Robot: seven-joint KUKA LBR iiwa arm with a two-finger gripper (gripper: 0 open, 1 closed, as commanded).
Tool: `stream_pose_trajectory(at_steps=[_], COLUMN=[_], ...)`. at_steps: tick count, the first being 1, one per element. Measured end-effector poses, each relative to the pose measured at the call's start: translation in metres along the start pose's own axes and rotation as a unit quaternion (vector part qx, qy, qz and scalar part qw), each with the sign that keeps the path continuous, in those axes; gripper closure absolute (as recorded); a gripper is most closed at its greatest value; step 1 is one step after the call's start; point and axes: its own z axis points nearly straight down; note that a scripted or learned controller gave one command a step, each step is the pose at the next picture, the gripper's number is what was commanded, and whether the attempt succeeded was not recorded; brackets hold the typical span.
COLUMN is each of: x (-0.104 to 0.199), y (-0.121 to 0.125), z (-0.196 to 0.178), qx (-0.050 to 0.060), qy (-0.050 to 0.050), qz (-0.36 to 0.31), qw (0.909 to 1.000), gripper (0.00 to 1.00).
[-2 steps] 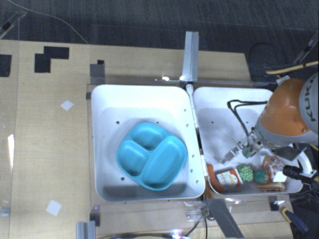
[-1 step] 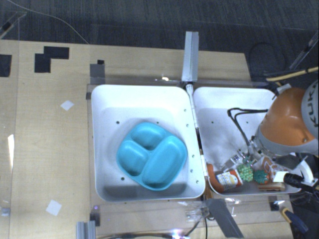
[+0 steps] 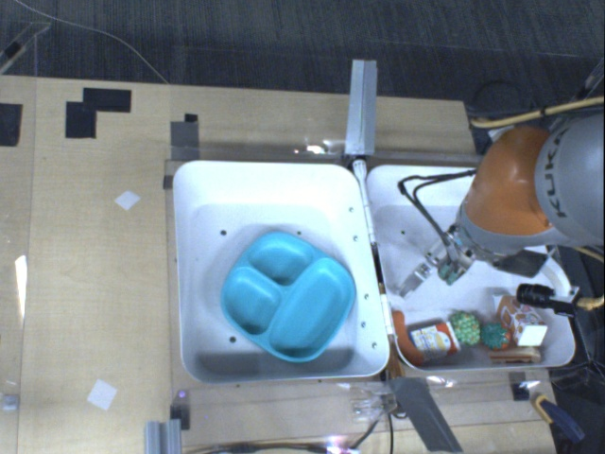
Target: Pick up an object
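Gripper [image 3: 423, 274] fingers cannot be read as apart or together from this high slanted view; the small metal tool points down and toward the divider side of the right bin [image 3: 416, 218], hanging over that bin's bare white floor with nothing visible between its tips. Behind it the arm [image 3: 529, 183] comes in from the far side of the right bin, its orange band bulging above the wrist and the grey link rising past the bin's outer edge, with a black cable looping across the bin's upper part beside it.

Along the near wall of the right bin lie the loose objects: a small packet with a red and white label [image 3: 432, 338], a green bumpy ball [image 3: 464, 327] just beside it, a second green ball [image 3: 493, 335] next to that, and a red and white box [image 3: 522, 322] toward the bin's outer corner. All sit near the gripper but apart from it.

Across the divider from the right bin, the left bin [image 3: 203, 206] holds a blue three-compartment tray [image 3: 288, 296], lying flat near its middle
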Motion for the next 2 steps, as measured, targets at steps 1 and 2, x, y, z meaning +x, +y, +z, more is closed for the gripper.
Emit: stream_pose_trajectory(at_steps=[1,2], x=[-0.029,0.02], y=[-0.001,-0.049], z=[-0.087,-0.005], qx=[0.003,0.003], qy=[0.003,0.004], qz=[0.013,0.022], qw=[0.9999,0.9997], gripper=[0.0,0.0])
